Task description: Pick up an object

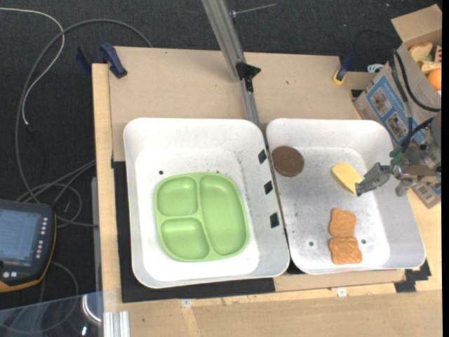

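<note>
Camera view, from above at a slant.

End effector [367,182]: seen reaching in from the right over the right bin [393,251]. Its dark tip is placed at the right end of the yellow piece [344,176], touching or just over it; which of the two cannot be told. Whether it is released or clenched cannot be told, since the tip is small and dark, and nothing is seen clearly gripped.

Yellow piece: located in the right bin, upper middle, just left of the end effector. Its long axis is laid diagonally, from upper left to lower right.

Other items in the right bin: a brown round disc [287,161] is set near the bin's left wall, apart from the yellow piece. Two orange-brown pieces are placed below the yellow piece, one [342,223] above the other [345,250], touching or nearly so. The end effector's approach is not blocked by either.

Left bin [140,188]: a green divided plate [202,217] with three compartments is held in it.

Table [175,83]: both bins are carried side by side; a metal rail [223,27] is run in from the top to the gap between them.
</note>
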Robot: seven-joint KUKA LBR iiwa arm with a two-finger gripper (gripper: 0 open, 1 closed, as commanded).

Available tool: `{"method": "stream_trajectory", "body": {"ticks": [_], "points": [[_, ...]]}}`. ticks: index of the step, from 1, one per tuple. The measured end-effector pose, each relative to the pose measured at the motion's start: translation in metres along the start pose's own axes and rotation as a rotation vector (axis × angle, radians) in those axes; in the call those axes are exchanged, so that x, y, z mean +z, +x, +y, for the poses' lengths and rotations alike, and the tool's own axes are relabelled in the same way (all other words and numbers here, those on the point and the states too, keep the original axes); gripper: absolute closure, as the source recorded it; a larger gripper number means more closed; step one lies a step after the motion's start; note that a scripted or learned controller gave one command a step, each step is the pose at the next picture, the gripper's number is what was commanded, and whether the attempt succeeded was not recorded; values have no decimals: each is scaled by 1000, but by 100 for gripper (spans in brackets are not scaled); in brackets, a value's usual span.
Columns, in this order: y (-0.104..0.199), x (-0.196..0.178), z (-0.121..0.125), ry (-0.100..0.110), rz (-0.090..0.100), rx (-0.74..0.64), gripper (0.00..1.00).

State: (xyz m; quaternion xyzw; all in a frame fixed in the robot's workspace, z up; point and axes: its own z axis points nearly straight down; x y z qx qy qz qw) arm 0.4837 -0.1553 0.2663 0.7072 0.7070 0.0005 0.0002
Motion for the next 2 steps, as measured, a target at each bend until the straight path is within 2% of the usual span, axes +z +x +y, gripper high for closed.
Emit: {"method": "stream_trajectory", "body": {"ticks": [1,2], "points": [[0,-11,1,-3,0,-2,100],[-50,7,12,0,-4,4,100]]}}
